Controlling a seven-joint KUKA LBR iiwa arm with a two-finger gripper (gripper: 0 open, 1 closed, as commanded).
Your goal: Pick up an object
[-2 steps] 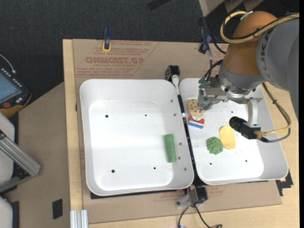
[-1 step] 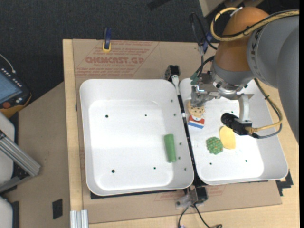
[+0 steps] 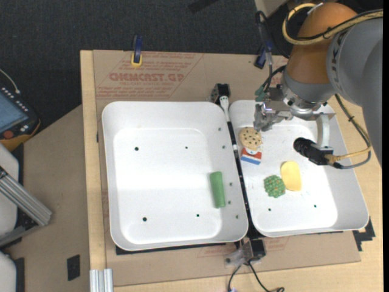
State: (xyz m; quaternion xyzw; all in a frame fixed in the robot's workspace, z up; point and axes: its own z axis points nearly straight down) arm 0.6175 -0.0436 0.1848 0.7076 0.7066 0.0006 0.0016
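claw [image 3: 262,125] near right bin's [image 3: 340,224] left rim, above cookie [image 3: 250,139]; its opening unclear.

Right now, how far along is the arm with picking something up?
Nothing looks picked up yet. The green stick lies in the left bin; the cookie, the red, white and blue block, the yellow piece and the green bumpy piece all rest in the right bin. In hand: the gripper sits just above the cookie. Left: grasping and lifting.
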